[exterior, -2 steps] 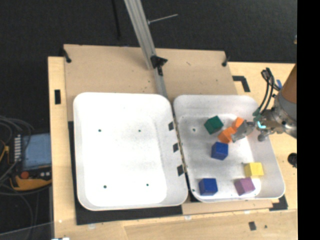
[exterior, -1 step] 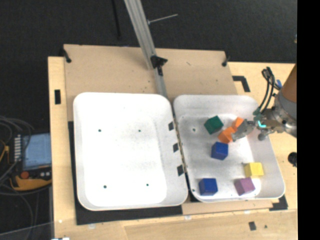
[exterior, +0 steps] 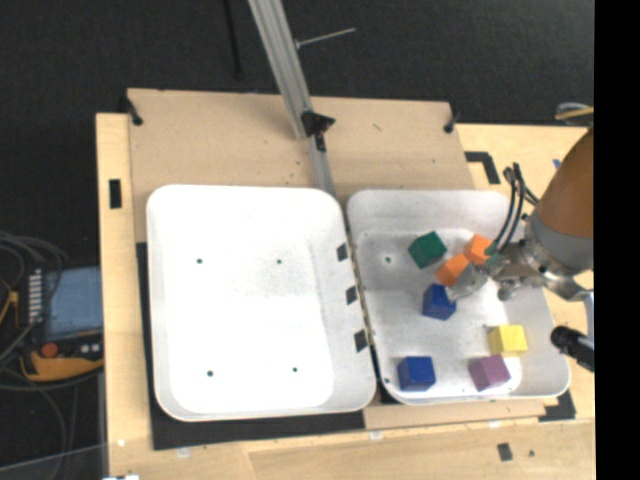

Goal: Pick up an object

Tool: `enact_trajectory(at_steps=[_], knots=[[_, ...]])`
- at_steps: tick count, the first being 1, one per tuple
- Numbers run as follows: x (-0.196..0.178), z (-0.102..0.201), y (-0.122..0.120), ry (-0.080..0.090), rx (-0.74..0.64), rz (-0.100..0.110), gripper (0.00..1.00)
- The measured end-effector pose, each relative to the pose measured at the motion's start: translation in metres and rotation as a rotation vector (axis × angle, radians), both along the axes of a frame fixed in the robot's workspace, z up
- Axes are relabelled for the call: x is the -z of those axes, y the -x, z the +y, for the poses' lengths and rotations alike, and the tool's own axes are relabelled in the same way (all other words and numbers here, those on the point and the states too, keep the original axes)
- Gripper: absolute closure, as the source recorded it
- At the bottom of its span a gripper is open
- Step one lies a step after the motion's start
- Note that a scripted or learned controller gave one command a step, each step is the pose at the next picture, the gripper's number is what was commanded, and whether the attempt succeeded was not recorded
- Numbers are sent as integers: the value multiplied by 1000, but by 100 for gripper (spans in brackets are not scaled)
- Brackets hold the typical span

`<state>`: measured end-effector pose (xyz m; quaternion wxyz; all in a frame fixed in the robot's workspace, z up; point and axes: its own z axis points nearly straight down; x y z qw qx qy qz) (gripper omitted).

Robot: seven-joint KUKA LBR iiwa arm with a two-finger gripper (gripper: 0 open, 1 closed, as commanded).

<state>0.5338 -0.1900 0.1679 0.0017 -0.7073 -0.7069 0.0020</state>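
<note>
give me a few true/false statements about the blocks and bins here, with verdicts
1. All the blocks lie in the right white bin. True.
2. The green block lies nearer the bin's far wall than the purple block. True.
3. There is one blue block. False: there are two, a blue block mid-bin and a blue block at the near wall.
4. The yellow block lies in the left white bin. False: it lies in the right bin.
5. The gripper is beside the orange blocks. True.
</note>
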Motion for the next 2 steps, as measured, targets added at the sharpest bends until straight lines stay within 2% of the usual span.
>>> enact_trajectory(at_steps=[1,2], knots=[[38,-3,-4,-2,1,-7,0],[42,-4,-9,4,-4,-22,0]])
